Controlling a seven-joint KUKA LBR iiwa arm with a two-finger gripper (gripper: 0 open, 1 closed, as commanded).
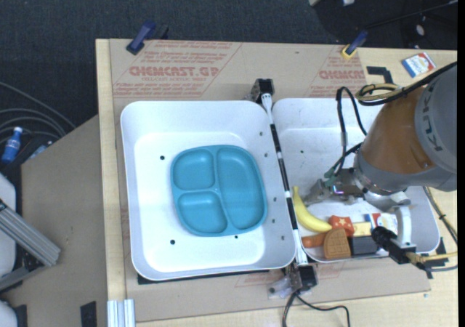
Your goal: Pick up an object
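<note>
My gripper (325, 189) hangs low in the right bin (309, 129), just above and behind the upper end of a yellow banana (309, 216). The banana lies along the bin's left wall near the front. Right of it sit a small red and white item (344, 226), a brown round piece (336, 245) and an orange piece (312, 240), crowded into the front corner. Nothing visible sits between the fingers. The arm's grey and orange body (403, 144) covers the bin's right half.
The left bin (145, 173) holds a blue divided plate (218, 189) at its middle. A divider rail (275, 151) runs between the two bins. Blue clips (140, 37) and a small card (417, 64) lie on the cardboard behind.
</note>
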